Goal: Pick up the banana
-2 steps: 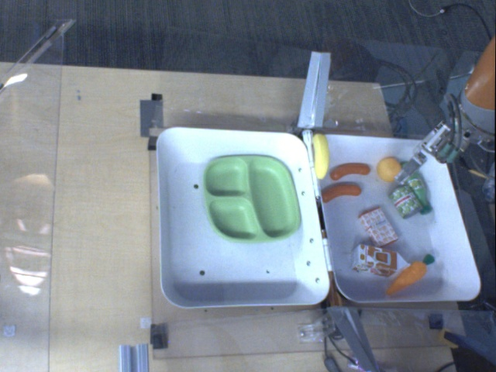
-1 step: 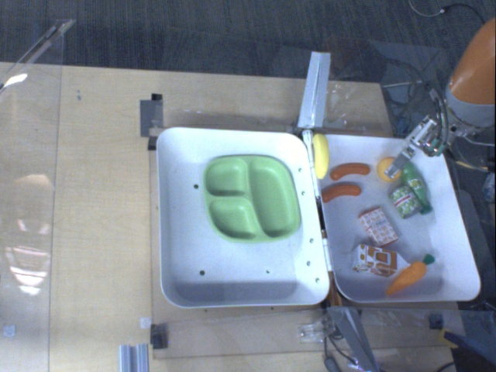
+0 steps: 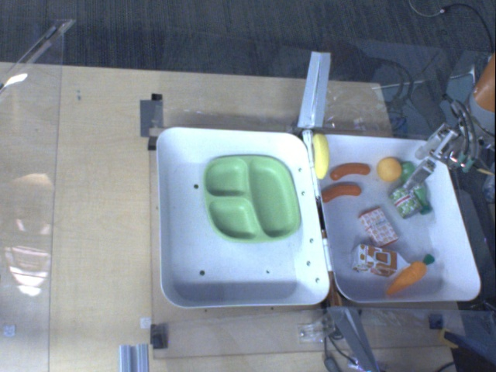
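Over the right bin's far right corner, my gripper (image 3: 425,165) hung well apart from the banana (image 3: 320,156).
Whether it was clenched or released, I could not tell. The banana lay along the right bin's (image 3: 465,285) left wall at the top corner, beside two sausages (image 3: 345,181); so close to the wall, I judged it would be awkward to grasp.

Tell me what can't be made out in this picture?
- Gripper, camera view: too small and blurred to tell its finger state.
- Arm: cut off by the right edge.
- Green packet: partly covered by the gripper; label too small.
- Banana: against the right bin's wall, far side hidden.
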`<action>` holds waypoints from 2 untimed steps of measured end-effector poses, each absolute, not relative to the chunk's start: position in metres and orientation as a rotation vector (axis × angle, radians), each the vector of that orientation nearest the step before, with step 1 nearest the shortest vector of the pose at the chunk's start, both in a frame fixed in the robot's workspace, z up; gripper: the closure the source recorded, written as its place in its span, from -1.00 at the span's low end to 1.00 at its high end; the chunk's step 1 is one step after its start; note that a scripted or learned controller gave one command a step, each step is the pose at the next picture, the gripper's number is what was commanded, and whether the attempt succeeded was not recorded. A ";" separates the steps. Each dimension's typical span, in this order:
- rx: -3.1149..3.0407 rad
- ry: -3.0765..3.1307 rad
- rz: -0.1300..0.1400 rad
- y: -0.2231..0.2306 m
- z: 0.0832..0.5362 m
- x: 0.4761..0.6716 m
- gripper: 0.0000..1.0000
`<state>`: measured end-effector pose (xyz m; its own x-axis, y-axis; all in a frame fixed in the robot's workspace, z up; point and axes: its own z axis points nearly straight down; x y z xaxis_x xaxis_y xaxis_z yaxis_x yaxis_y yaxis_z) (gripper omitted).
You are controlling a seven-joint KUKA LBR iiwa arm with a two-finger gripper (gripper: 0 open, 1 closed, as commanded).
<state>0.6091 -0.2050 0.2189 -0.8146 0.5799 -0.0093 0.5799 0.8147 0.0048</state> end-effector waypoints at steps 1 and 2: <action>0.801 3.027 0.003 -0.184 0.189 0.636 -1.00; 0.561 3.082 0.002 -0.205 0.118 0.625 -1.00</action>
